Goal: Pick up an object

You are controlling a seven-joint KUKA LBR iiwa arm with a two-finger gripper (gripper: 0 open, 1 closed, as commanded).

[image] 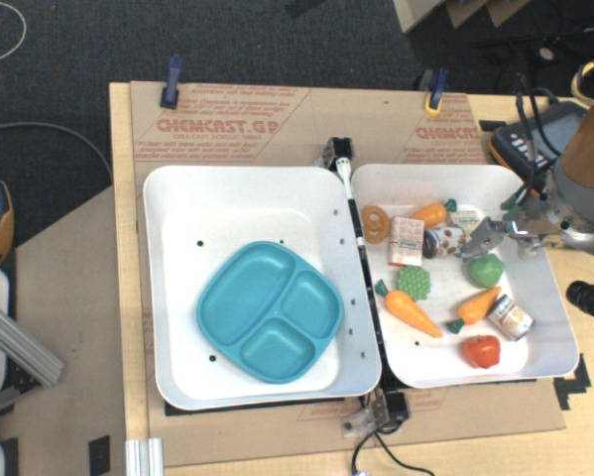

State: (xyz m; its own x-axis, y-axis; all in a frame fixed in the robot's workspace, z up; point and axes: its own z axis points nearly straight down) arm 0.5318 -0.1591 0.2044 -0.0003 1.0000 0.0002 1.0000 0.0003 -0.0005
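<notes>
We see the grey arm reaching in from the right, its metal end effector (487, 238) low over the upper right part of the right white bin (544, 365); we cannot tell its state from this view. Directly below the end effector, just beside it, sits a round green plastic fruit (486, 270). Further below lie a small orange plastic carrot (476, 305), a small labelled can (512, 317) on its side, and a red plastic pepper (482, 350). To the left of the end effector we find a small dark-and-white item (443, 239) that is hard to identify, an orange plastic carrot piece with green top (430, 213), a white and red printed box (407, 240) and a brown pretzel-shaped ring (375, 223). Below left lie a bumpy green plastic vegetable (413, 283) and a long orange plastic carrot (411, 309). Well apart to the left, the left white bin (178, 206) holds a teal three-compartment plastic tray (269, 310). Both bins rest on the cardboard-covered surface (267, 127).
</notes>
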